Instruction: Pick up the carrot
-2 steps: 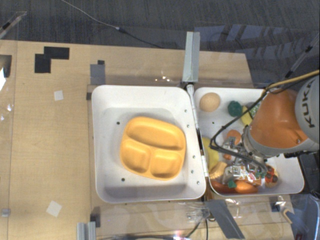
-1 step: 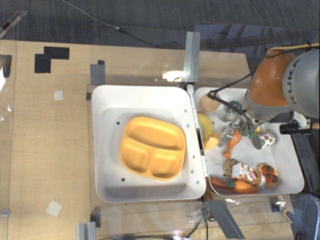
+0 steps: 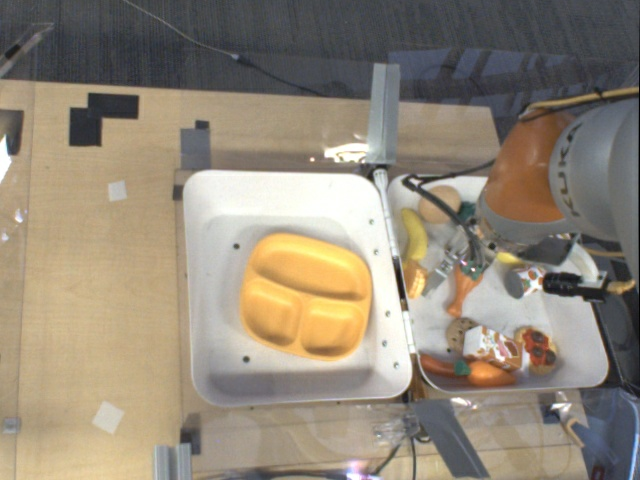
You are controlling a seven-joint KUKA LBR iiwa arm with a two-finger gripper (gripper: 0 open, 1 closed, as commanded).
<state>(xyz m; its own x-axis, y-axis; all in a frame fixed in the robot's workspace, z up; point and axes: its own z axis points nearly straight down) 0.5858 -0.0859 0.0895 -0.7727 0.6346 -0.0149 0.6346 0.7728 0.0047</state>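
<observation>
Wooden bench boards carry 2 shallow white bins side by side, with dark carpet behind them. A yellow 3-compartment tray lies in the left bin. Several small things are scattered in the right bin: a banana near its left wall, a printed packet toward the front, and a second orange vegetable with a green end along the front wall.

The carrot lies near the middle of the right bin, slanted, its upper end just under the gripper. The gripper is seen low over that end, at the end of the grey arm with its orange band. Whether it is spread or closed cannot be told, since the wrist hides the tips.

The step in hand is judged to be the descent onto the carrot; a hold is not shown. Next, a closing across the carrot's narrow width is called for, then a straight lift clear of the banana and packet.
</observation>
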